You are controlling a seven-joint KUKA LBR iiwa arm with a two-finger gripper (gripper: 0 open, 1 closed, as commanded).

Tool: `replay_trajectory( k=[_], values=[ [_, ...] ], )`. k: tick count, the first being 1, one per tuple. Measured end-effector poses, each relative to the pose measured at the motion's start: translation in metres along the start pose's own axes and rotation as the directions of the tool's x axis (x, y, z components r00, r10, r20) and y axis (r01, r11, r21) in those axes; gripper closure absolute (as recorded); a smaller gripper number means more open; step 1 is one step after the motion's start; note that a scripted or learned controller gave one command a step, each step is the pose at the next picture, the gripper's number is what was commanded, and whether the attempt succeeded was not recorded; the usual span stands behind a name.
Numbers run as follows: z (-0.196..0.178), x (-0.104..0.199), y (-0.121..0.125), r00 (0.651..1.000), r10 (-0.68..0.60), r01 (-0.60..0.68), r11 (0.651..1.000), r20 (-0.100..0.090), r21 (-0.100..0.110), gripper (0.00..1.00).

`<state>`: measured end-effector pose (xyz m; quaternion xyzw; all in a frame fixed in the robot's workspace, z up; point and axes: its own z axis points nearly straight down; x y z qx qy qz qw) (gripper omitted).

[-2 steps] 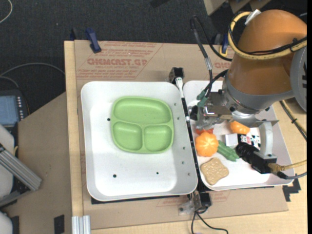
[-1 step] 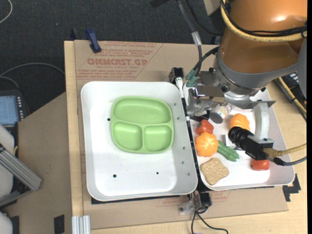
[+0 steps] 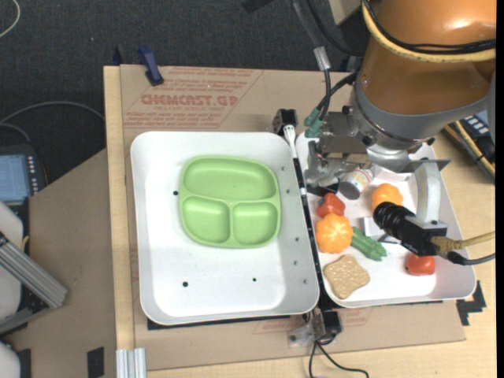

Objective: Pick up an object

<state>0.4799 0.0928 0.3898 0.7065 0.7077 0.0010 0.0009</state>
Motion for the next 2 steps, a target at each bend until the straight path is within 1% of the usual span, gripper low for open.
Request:
replay_trajectory(
  k=[1,2],
  values=[
    [-0.058,-0.049,0.0,1.0,0.007,-0.007,1.0,0.0,-0.005,1.0],
    [0.04,0.006,-0.002,1.0,-0.003,0.003,1.0,0.001,0.012,1.0]
  ],
)
